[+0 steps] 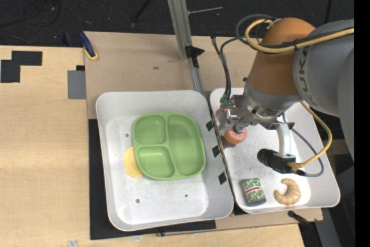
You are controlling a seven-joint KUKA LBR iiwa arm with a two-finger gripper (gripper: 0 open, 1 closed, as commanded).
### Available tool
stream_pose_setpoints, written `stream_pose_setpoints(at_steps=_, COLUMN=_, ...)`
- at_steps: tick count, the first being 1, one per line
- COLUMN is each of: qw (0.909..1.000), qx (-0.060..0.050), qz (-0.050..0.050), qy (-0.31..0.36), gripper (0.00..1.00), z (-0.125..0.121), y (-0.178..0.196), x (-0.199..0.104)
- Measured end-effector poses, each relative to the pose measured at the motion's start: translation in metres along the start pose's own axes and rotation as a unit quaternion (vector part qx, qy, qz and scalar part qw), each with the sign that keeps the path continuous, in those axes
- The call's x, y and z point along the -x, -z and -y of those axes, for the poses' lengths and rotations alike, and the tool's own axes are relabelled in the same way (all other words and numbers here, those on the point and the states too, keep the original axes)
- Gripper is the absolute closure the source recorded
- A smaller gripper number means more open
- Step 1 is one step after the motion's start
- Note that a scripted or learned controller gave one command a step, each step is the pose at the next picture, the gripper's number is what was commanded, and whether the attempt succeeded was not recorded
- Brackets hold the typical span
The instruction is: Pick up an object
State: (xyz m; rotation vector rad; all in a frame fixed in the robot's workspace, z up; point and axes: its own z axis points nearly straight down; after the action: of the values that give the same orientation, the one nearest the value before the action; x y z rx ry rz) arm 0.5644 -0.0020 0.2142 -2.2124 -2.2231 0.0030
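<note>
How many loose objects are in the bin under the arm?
3: pink item at the gripper, green can and croissant near the front; the arm may hide others.

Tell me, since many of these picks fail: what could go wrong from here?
1. The end effector hangs over the pink thing, close against the left wall of the right bin; it might scrape or catch that wall.
2. The pink thing looks small and rounded, so it could slip or roll away.
3. A hold on it cannot be seen, so a lift may come up empty.
</note>
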Motion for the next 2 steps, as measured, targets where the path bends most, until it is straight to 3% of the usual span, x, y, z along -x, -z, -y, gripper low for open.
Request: stream_pose_setpoints(at_steps=2, qw=1.0, qx=0.002, qz=0.0, qy=0.001, gripper=1.0, z=-0.006, y=0.022, x=-0.108)
